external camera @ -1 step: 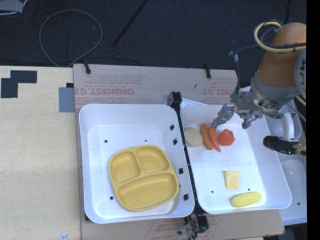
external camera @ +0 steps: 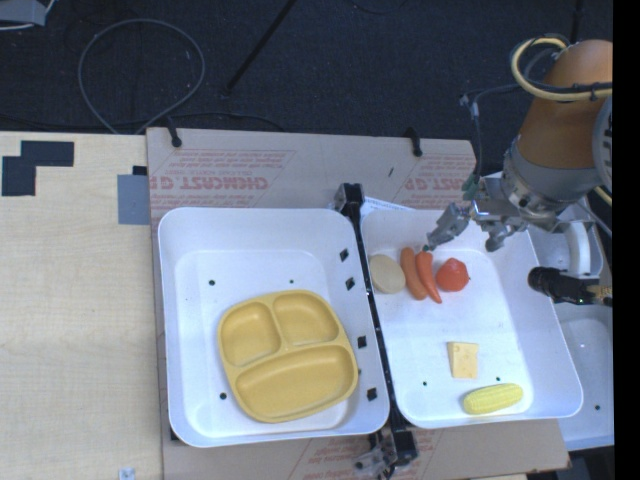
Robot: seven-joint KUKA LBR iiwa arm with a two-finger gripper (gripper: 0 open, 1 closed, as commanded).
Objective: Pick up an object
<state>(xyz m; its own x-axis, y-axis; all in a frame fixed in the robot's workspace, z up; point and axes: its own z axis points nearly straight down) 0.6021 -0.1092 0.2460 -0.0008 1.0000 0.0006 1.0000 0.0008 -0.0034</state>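
The right bin [external camera: 545, 313] holds a beige rounded item [external camera: 386, 273], two orange carrot-like sticks [external camera: 421, 274] and a red tomato-like piece [external camera: 454, 275] in a row near its far left. A yellow cheese square [external camera: 463, 359] and a yellow corn cob [external camera: 492, 398] lie toward the near edge. My gripper [external camera: 470, 235] hangs above the bin's far edge, just beyond the red piece. It is open, its two fingers spread apart, and nothing is between them.
The left bin [external camera: 190, 268] contains a yellow divided plate [external camera: 288, 353]. A black divider strip [external camera: 362, 298] runs between the two bins. Cardboard lies under both bins, and a light wooden bench top [external camera: 70, 308] extends to the left.
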